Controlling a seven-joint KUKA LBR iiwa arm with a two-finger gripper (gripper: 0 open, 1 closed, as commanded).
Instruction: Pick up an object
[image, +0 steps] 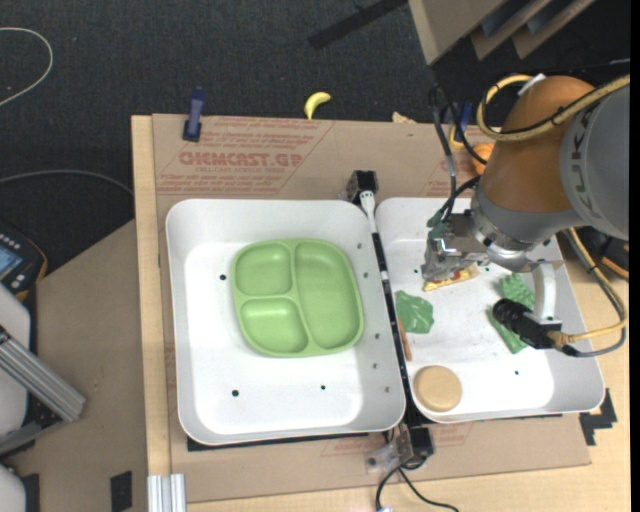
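gripper (445, 262) low over a yellow-red piece (452, 280) in the right bin (470, 335), grip unclear

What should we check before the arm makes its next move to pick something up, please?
1. Gripper over the right bin: ok.
2. Target below the gripper: ok, a yellow piece lies there.
3. Yellow piece gripped: cannot tell.
4. Green lump clear of the gripper: ok, it lies apart.
5. Tan disc out of the way: ok, it sits by the near wall.
6. Green plate uninvolved: ok, it lies in the left bin.
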